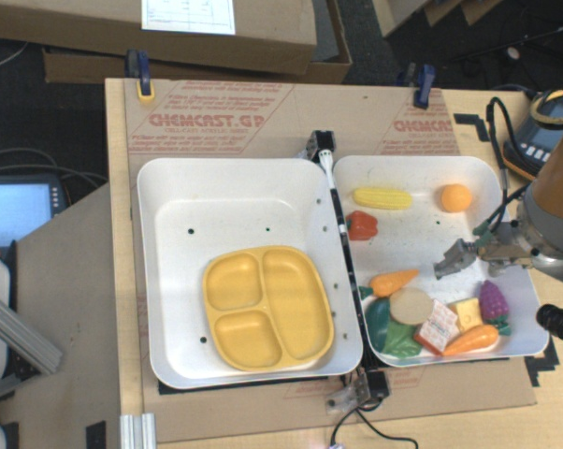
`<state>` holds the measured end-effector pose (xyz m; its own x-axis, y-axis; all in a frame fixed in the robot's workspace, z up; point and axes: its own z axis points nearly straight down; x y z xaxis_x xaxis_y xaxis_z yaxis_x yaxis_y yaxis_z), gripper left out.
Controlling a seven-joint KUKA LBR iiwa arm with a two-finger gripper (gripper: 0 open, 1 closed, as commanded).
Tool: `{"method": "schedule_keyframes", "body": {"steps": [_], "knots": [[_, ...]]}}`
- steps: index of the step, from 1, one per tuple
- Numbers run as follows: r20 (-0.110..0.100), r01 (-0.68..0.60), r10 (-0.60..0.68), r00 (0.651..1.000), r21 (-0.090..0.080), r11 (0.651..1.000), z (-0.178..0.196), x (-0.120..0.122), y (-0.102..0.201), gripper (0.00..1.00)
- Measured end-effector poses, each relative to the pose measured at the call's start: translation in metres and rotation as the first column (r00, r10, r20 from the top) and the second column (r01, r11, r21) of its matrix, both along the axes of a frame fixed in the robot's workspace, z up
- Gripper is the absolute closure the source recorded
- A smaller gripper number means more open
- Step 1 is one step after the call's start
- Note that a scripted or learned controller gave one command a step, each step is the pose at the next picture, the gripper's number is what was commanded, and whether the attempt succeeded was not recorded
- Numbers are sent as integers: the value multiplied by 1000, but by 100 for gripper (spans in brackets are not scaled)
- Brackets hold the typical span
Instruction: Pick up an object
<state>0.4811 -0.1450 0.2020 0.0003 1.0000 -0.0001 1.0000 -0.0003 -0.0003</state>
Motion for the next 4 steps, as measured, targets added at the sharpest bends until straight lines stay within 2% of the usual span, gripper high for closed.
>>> {"method": "schedule_keyframes", "body": {"steps": [1, 2, 3, 4], "knots": [[3, 1, -1, 1000, -4, 1000, -60, 81, -69, 0], [3, -6, 6, 1000, 0, 1000, -121, 153, -39, 0], [5, -4, 4, 1000, -1, 1000, -117, 187, -20, 0], [6, -3, 3, 1000, -4, 1000, -106, 187, -21, 100]]}}
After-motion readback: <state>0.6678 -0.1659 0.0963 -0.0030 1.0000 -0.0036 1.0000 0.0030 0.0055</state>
